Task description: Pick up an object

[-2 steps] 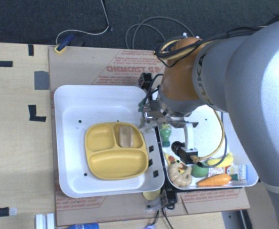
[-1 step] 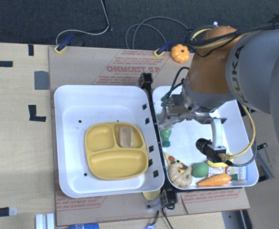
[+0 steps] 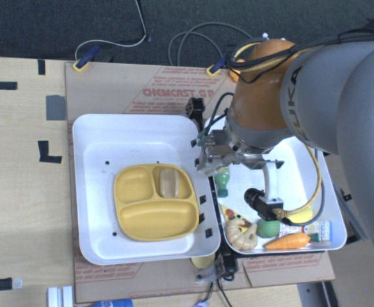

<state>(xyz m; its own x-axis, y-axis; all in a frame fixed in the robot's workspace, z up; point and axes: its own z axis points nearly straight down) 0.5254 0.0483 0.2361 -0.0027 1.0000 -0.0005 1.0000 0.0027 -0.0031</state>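
My gripper (image 3: 219, 165) hangs over the left edge of the right bin (image 3: 339, 234), below the grey and orange wrist. A small green bottle-shaped object (image 3: 222, 183) sticks out just beneath it, and the view does not show whether it is gripped. Along the bin's near side lie a beige ribbed gourd (image 3: 241, 235), a green ball (image 3: 268, 228), an orange carrot (image 3: 287, 240), a yellow banana (image 3: 302, 213) and a white tube (image 3: 321, 229). The arm hides the far part of this bin.
The left bin (image 3: 84, 171) holds a yellow divided plate (image 3: 155, 217) with a beige piece (image 3: 168, 183) in its upper right compartment. Both bins rest on cardboard (image 3: 129, 91), with cables behind them.
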